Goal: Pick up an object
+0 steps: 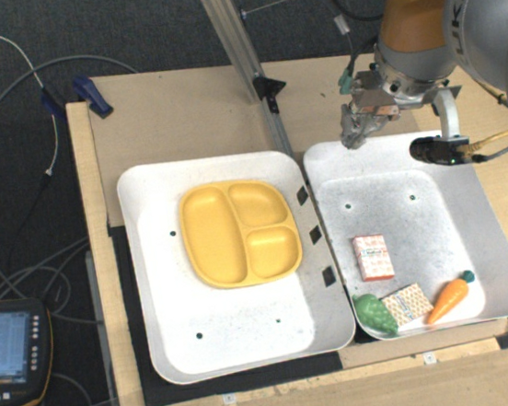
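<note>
My gripper (353,134) hangs over the far left corner of the right bin (422,212), well away from the objects, with nothing seen in it. In that bin lie a small red-and-white box (373,257) near the middle, and along the near edge a green toy vegetable (374,313), a tan patterned packet (406,304) and an orange carrot (448,300). These three lie close together, the packet touching the green piece. A yellow divided plate (239,232) sits in the left bin (164,293).
A slanted metal pole (243,50) rises behind the gap between the bins. A black fitting (433,150) on the arm hangs over the right bin's far rim. Cables and a handheld screen (8,346) lie off the bench at left.
</note>
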You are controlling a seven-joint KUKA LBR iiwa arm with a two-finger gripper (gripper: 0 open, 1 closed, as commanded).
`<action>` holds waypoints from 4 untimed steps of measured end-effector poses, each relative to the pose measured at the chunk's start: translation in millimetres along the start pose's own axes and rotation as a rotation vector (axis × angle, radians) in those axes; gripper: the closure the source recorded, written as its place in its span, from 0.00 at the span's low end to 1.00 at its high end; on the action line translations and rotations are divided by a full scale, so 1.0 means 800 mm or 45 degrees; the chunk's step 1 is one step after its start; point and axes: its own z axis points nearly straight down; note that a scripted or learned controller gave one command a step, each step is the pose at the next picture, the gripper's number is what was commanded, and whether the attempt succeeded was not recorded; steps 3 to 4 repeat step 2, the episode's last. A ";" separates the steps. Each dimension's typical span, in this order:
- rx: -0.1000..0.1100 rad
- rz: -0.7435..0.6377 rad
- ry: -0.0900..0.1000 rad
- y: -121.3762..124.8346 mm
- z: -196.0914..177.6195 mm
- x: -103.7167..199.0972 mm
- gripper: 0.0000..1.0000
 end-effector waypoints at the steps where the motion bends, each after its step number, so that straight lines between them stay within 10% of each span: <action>1: 0.003 0.001 0.000 -0.017 0.007 0.065 1.00; 2: -0.002 0.000 0.000 -0.013 0.008 0.137 1.00; 4: -0.002 0.000 0.000 -0.013 0.008 0.137 1.00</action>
